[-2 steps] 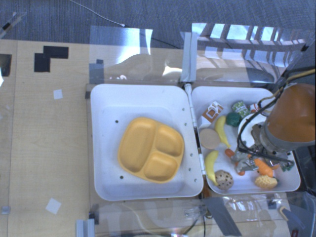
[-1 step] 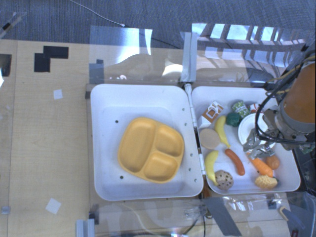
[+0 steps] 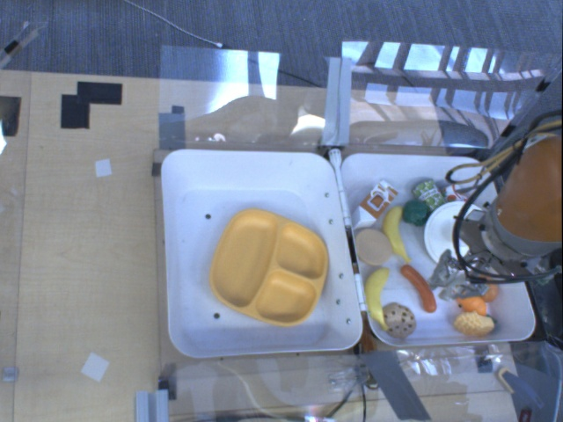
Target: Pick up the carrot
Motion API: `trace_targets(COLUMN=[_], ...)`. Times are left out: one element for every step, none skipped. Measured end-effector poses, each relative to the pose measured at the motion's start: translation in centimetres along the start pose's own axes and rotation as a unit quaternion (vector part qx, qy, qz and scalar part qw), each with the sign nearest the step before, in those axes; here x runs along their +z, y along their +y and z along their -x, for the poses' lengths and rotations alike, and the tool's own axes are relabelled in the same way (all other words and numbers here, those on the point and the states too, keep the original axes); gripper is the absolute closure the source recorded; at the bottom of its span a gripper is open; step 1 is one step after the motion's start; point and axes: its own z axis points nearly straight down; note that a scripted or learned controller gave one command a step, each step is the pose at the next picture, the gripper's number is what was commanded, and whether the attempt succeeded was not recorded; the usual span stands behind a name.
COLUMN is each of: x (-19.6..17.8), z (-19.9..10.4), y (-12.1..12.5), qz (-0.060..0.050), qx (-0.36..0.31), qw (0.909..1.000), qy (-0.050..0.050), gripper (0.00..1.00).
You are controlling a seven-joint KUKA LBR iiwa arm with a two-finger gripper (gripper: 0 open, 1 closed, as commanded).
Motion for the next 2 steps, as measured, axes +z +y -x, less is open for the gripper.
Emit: trace_targets(x=[2.5,-1.6], z=[-2.9,-0.3], y=[-3.7,-2.4], qz=[0.000,-0.002], qx=[-0.050,-0.084], qw=[0.9988,0.9965], qy=[0.000,-0.001], gripper=[1.00,1.00])
